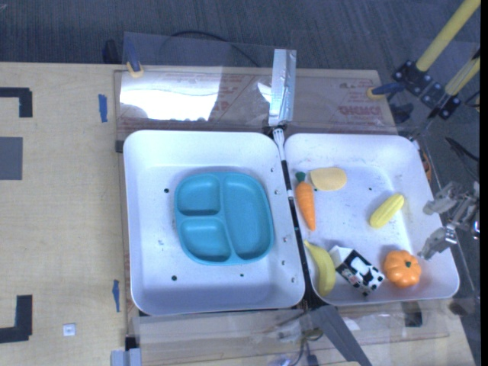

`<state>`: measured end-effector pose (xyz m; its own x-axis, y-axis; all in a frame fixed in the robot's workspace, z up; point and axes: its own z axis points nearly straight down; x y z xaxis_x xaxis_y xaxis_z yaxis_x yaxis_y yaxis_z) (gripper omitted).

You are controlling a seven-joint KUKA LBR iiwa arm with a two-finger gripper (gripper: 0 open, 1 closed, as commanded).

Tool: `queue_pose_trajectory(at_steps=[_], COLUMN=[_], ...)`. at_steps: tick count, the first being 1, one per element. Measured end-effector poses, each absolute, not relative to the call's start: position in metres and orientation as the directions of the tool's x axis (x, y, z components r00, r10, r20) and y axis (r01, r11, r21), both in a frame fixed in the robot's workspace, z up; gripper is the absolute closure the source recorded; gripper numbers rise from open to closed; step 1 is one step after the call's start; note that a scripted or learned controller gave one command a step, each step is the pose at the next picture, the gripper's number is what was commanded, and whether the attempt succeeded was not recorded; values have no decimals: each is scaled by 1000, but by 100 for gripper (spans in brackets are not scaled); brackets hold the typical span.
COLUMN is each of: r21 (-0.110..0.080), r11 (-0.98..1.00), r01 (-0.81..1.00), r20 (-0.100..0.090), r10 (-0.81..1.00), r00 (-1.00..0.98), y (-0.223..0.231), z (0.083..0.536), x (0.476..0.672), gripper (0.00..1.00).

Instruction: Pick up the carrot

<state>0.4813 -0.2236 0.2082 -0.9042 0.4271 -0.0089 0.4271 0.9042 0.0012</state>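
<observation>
Carrot (305,203) hugs the right bin's (358,147) left wall; gripper (446,221), seemingly open, at right rim.

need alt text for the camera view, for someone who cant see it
An orange carrot lies at the left edge of the right white bin, with a yellow potato-like piece, a corn cob, a banana, a small pumpkin and a black-and-white toy. The robot's hand sits at that bin's right rim. The left bin holds a blue divided plate.
</observation>
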Motion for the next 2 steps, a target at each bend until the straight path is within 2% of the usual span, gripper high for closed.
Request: queue_pose_trajectory(at_steps=[1,2], r21=[2,2], r11=[998,989], r01=[66,148], r20=[1,1], r10=[66,148], r00=[-998,-989], y=[-223,-217], z=[177,156], x=[480,480], gripper=[0,0])
